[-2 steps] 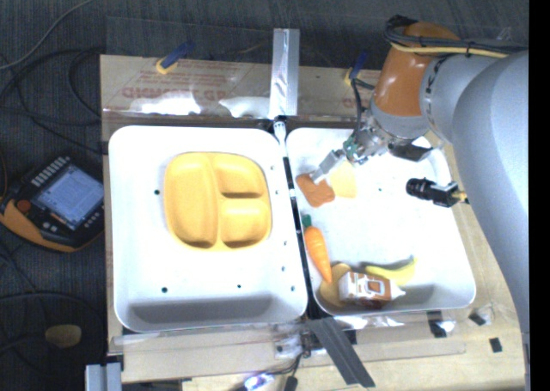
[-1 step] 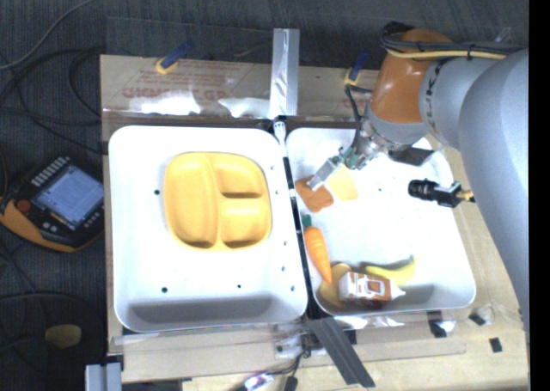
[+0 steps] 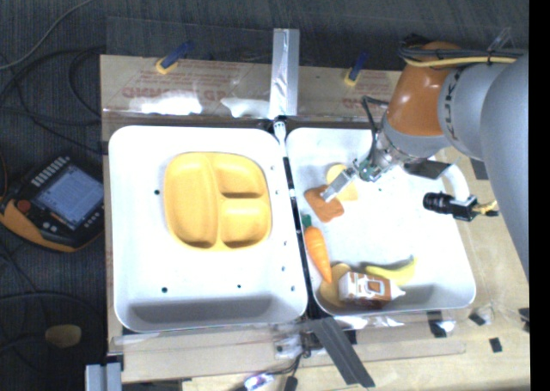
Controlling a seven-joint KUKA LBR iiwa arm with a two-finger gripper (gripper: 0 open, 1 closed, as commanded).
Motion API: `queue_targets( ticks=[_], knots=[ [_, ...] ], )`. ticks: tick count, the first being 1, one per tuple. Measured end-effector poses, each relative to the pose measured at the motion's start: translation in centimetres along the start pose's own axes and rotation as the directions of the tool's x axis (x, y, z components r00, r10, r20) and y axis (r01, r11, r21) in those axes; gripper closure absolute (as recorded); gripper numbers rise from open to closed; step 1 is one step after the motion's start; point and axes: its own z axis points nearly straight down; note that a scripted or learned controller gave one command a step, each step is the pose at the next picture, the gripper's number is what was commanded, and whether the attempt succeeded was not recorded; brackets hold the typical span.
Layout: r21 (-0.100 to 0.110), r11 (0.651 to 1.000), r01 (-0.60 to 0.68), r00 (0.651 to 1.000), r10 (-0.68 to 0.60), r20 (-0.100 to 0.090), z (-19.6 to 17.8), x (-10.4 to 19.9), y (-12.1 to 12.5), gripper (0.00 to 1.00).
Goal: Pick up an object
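The gripper (image 3: 333,187) is down in the right bin (image 3: 447,282), reaching in from the arm's side, and its tip sits right over a small orange block (image 3: 324,204), a flat-looking piece that could be toy bread or cheese. Whether the fingers are spread or closed on it I cannot tell from here; the tip is a small pale blur against the white floor of the bin, so I would not say it holds anything. The block lies just below and ahead of the tip, touching or nearly touching it, close to the wall between the two bins. It looks light, stiff and plastic-smooth, likely to skate on the bin floor if nudged sideways, so a pinch across its short sides, square on, seems the safest hold. Further toward the near rim from the gripper lie a toy carrot (image 3: 317,252), tapered and round, prone to rolling out of a pinch unless taken at its thick end, a small carton (image 3: 367,288) and a banana (image 3: 391,269) close together in the corner. Across the divider, well apart from the gripper, a yellow divided tray (image 3: 216,200) rests in the left bin (image 3: 137,295).
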Motion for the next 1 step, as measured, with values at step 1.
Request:
queue_targets(
  ticks=[1],
  knots=[
    [-0.005,1.0,0.0,1.0,0.0,0.002,-1.07,-0.04,0.18,1.0]
  ],
)
